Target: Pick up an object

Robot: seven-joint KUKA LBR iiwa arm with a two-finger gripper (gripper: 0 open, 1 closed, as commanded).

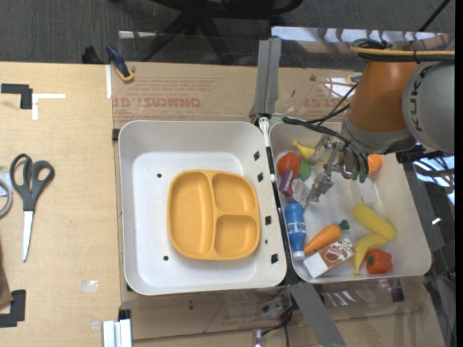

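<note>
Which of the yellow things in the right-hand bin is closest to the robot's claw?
The small yellow piece at the bin's back, beside the gripper. The corn cob and banana lie farther off, toward the front.

White letters "KUK", part of a brand name running vertically, stand on the grey robot arm [434, 100] at the right edge. Red mirrored lettering is printed on the brown cardboard sheet [181, 92] behind the left bin; it is reversed and too faint to read with certainty. A small white carton [330, 256] in the right bin carries a red label, its words too small to read.
</note>
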